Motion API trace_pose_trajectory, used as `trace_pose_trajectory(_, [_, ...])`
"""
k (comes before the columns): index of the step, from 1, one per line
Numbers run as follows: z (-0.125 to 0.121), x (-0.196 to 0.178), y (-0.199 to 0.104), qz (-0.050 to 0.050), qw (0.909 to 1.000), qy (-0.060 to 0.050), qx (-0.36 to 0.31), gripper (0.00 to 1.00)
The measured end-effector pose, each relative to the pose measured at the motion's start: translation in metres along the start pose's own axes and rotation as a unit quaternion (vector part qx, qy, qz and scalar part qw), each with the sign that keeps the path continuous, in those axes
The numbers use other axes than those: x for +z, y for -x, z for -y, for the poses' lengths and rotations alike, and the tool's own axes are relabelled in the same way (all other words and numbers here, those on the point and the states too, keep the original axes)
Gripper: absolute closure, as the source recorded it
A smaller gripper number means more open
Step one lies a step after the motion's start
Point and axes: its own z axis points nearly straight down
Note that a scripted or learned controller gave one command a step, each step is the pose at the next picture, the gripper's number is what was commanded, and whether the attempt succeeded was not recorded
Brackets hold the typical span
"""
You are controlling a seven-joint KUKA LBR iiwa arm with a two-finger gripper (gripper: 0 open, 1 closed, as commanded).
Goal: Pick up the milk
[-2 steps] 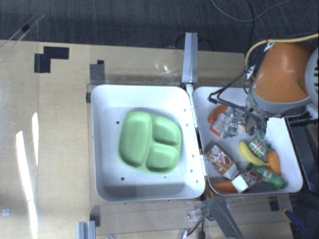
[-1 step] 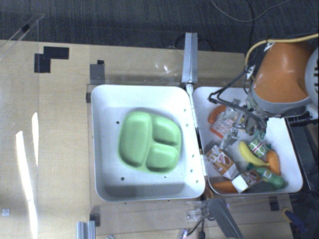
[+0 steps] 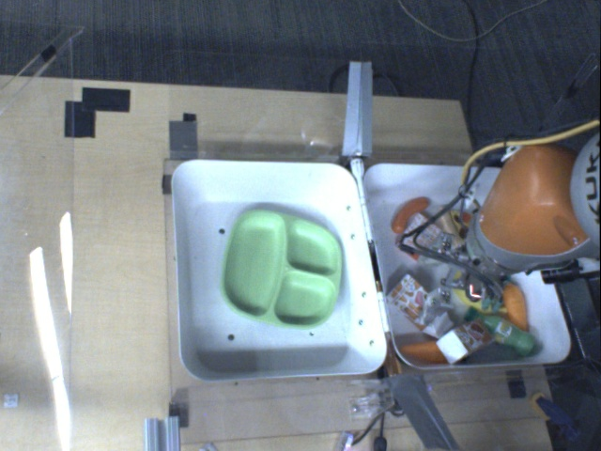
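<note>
White bins sit side by side on a pale wooden table [image 3: 113, 252]. A green divided tray [image 3: 282, 266] lies in the left bin [image 3: 188, 280]. The arm's orange band [image 3: 531, 205] hangs over the right bin [image 3: 380, 195], with the tool [image 3: 467, 275] low among cluttered groceries; whether it is open or closed cannot be told. A small patterned carton, possibly the milk [image 3: 408, 296], lies just left of the tool. A green bottle [image 3: 502, 334] rests near the front edge.
</note>
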Motion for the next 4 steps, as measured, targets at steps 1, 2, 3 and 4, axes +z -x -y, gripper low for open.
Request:
trace_pose_trajectory(1, [-0.033, -0.069, -0.006, -0.013, 0.9921, -0.005, 0.124, 0.00])
trace_pose_trajectory(2, [-0.001, 0.002, -0.027, -0.016, 0.9971, -0.005, 0.074, 0.00])
trace_pose_trajectory(3, [-0.059, -0.067, 0.042, -0.014, 0.9883, -0.006, 0.152, 0.00])
trace_pose_trajectory(4, [-0.063, -0.069, -0.038, -0.016, 0.9953, -0.005, 0.095, 0.00])
